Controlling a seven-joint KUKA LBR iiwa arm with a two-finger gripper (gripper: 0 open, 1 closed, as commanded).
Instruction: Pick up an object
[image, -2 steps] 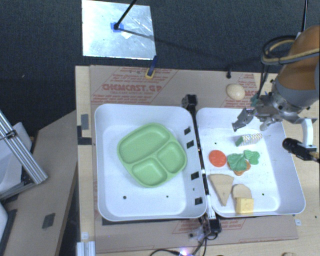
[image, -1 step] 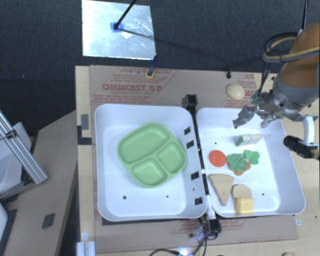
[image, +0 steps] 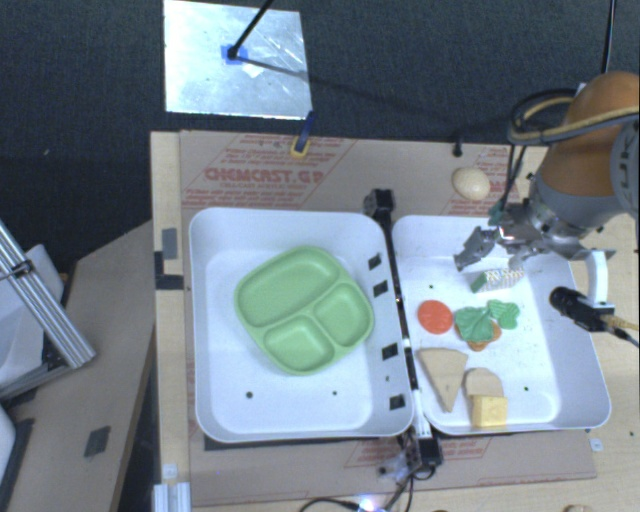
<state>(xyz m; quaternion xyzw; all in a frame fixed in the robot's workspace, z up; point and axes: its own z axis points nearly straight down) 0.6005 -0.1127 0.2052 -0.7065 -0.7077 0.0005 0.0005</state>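
Green toy (image: 487, 321) touches orange disc (image: 435, 316); tool (image: 487, 256) above.

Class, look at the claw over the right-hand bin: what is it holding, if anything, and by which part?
Nothing. The claw hangs open above the bin floor, with no object between its fingers; the green leafy toy lies below it, untouched.

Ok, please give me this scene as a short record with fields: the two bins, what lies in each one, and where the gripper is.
left bin: holds a green divided plate
right bin: holds an orange-red round piece, a green leafy piece, a tan wedge, a yellow block
outside the bins: a beige egg-shaped object on the board behind the right bin
gripper: over the back part of the right bin, above the green leafy piece
held object: none seen between the fingers
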